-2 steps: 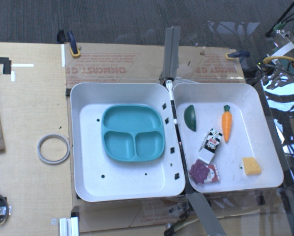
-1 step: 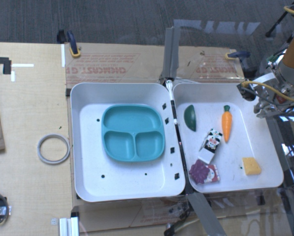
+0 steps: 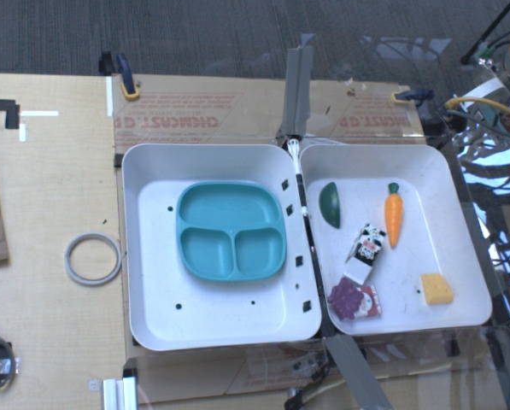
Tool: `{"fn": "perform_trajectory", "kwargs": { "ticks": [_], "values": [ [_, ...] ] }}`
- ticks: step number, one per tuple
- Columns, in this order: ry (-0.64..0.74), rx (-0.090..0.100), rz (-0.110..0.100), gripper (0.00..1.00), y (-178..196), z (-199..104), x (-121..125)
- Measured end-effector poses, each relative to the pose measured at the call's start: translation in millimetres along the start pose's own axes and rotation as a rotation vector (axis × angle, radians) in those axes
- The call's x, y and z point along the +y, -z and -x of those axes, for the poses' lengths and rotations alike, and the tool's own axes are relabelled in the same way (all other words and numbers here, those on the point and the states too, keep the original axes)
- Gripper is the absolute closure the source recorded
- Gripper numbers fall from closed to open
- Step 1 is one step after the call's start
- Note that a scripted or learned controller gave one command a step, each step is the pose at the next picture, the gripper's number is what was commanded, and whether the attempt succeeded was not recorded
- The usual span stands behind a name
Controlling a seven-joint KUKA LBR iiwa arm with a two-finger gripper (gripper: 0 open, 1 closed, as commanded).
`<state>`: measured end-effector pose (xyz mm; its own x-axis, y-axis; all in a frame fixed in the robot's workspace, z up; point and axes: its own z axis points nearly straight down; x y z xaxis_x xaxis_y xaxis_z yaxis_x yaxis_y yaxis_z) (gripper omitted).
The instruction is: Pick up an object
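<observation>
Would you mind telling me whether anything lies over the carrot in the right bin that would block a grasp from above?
Nothing visible does. The carrot lies uncovered on the floor of the right bin, apart from the cow-patterned carton and the green object.

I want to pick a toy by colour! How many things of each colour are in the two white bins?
Teal: 1, the divided plate
Green: 1, the leaf-shaped toy
Orange: 1, the carrot
Yellow: 1, the block
Purple: 1, the grapes
Black-and-white: 1, the cow-print carton
Total: 6
</observation>
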<state>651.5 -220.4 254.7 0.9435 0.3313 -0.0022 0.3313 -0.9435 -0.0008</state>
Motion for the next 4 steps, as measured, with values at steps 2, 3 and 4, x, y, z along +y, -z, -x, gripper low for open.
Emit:
{"fn": "perform_trajectory", "kwargs": {
  "ticks": [2, 3, 4],
  "values": [
    [-0.132, 0.0, 0.0, 0.0, 11, 17, -5],
    [-0.133, -0.001, -0.001, 0.0, 10, 17, -5],
    [-0.093, -0.001, 0.0, 0.0, 39, 0, 0]
  ]
}}
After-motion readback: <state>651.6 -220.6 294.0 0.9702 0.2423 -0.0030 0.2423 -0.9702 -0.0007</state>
